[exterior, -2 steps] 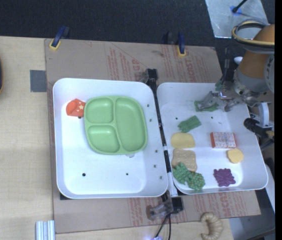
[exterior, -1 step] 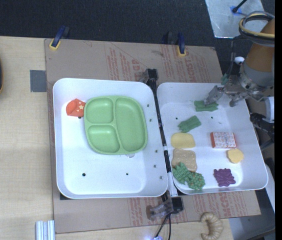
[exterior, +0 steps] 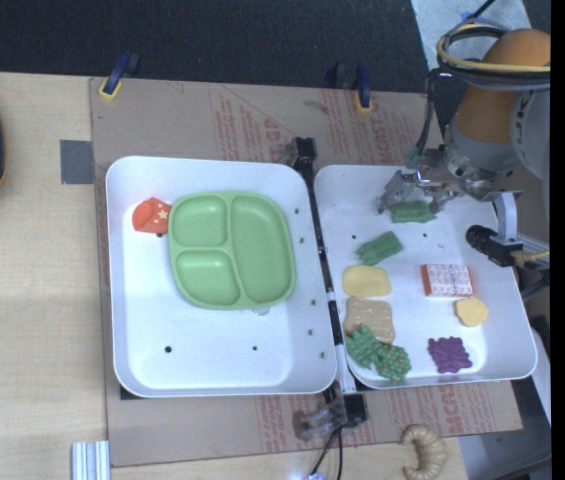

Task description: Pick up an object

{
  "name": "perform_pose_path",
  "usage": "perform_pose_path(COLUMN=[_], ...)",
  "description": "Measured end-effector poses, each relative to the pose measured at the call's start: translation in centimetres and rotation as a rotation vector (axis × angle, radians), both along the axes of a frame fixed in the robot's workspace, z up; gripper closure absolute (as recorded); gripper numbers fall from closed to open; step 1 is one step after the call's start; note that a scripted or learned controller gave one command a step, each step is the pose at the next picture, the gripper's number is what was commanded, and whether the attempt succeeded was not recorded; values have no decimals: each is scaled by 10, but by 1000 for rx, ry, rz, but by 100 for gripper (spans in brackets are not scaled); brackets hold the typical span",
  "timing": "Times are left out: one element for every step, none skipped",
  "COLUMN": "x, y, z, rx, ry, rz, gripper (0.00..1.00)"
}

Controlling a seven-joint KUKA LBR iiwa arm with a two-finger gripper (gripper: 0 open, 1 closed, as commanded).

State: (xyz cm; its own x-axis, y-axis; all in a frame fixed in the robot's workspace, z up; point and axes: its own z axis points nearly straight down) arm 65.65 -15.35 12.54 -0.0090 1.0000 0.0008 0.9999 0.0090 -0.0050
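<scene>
While the end effector (exterior: 417,194) is lowered at the right bin's (exterior: 522,358) far edge, a green toy piece (exterior: 411,211) is seen clamped between its fingers; a green divided plate (exterior: 232,249) is held in the left bin (exterior: 137,358).

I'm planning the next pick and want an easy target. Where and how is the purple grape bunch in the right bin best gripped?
Grip the purple grape bunch across its narrower width, coming straight down from above. It lies flat on the right bin floor with bare space all round, apart from the yellow piece and the broccoli, so fingers likely fit on both sides.
</scene>
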Motion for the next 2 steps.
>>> perform_pose_path(x=[-1,0], y=[-61,-59], z=[-32,-30], rx=[0,-1], ry=[0,-2], rz=[-8,-5], gripper=[0,0])
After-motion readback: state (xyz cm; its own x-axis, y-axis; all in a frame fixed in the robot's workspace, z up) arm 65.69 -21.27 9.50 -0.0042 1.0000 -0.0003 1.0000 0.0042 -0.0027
